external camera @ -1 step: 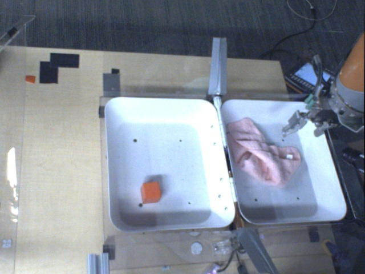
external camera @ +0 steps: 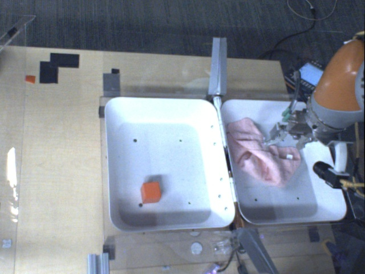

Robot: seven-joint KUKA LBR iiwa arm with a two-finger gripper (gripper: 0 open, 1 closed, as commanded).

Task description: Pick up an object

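Pink cloth (external camera: 258, 150) — right bin, touching tool (external camera: 290, 137)

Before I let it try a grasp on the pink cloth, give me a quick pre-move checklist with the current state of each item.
1. Target present: pink cloth lies crumpled in the right bin. Ok.
2. Gripper position: gripper sits over the cloth's right part. Ok.
3. Finger state: the view is too cluttered to read. Cannot tell.
4. Cloth already held: nothing visibly between the fingers. Cannot tell.
5. Cloth clear of the divider: its left edge lies close to the bin's left wall. Cannot tell if touching.
6. Other object out of the way: orange block is in the left bin, far from the arm. Ok.
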